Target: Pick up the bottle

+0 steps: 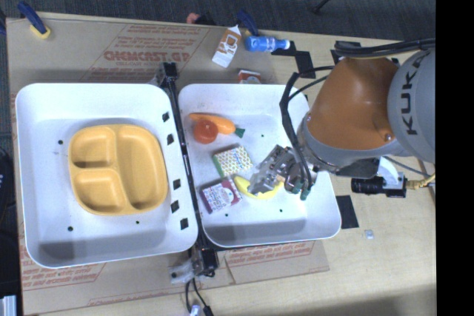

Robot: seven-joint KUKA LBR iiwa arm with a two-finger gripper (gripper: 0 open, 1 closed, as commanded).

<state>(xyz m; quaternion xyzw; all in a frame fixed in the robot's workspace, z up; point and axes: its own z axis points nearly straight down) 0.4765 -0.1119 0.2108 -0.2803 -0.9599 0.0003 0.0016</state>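
A yellow divided plate (117, 166) sits in the left bin (37, 107), the right bin (311, 222) holds a carrot (216, 121), a tomato (206, 132) and small cartons, the gripper (268, 172) hangs over a banana (255, 189), grasp state unclear, and the blue bottle (263, 44) lies on the bench behind.

The grey arm with its orange band fills the right of the frame, gripper (268, 175) lowered at centre-right.

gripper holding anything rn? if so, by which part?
Cannot be told. The gripper is down in the right bin over a yellow item, but nothing is visibly between its jaws.
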